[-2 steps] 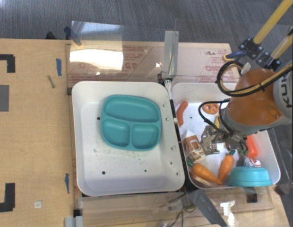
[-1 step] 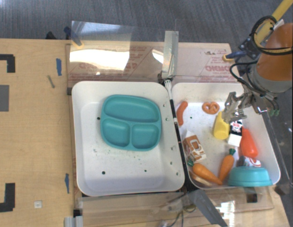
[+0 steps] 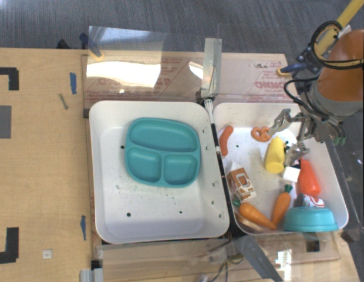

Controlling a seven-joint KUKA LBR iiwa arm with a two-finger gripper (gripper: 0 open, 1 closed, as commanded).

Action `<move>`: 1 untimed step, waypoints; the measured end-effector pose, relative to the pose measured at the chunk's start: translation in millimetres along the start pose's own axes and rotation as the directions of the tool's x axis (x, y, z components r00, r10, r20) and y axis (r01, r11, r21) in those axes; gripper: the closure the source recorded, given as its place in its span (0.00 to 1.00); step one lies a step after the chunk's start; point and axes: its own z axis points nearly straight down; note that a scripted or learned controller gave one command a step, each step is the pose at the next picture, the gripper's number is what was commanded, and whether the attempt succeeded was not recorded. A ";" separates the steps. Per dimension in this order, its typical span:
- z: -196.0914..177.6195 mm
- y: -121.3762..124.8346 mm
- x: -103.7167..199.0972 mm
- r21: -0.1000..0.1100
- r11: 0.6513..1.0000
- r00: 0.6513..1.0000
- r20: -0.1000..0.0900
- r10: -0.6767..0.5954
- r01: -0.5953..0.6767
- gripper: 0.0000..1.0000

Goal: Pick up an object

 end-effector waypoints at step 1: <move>63.0 -23.5 57.5 0.002 1.000 1.000 0.007 -0.030 0.030 0.00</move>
